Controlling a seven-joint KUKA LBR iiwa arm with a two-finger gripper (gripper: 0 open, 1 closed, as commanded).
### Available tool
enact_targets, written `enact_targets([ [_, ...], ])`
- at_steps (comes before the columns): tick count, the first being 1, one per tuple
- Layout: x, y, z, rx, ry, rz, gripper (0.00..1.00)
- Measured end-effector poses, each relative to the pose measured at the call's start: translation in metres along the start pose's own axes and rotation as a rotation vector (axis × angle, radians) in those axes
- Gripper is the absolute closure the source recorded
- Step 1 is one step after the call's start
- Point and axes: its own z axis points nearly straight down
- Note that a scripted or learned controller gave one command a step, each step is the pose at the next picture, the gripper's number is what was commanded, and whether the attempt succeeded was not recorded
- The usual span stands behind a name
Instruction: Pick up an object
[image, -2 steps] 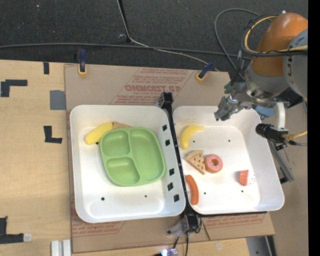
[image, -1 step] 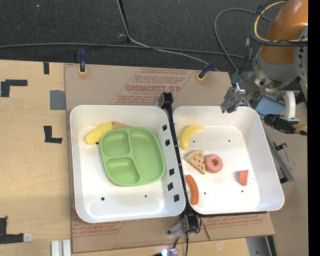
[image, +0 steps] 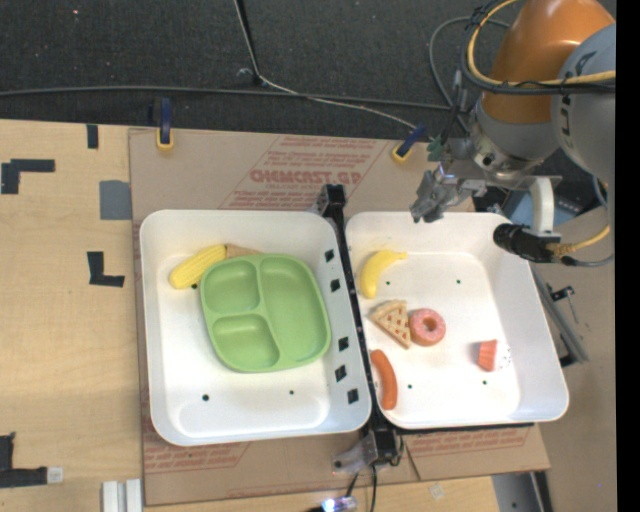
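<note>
**Tool above the right bin's far rim**

Camera view: the tool hangs over the far rim of the right bin, touching none of the objects; whether it is released or clenched I cannot tell. In that bin lie 5 objects: a yellow banana at the far left, a waffle wedge touching a pink donut, an orange sausage near the left wall, and a red piece to the right. The left bin holds a green divided plate and a second banana, all on the tabletop.
</note>
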Motion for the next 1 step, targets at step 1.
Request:
enact_targets([
  [1, 0.0517, 0.0012, 0.0026, 0.001, 0.0, 0.0, 1.0],
])
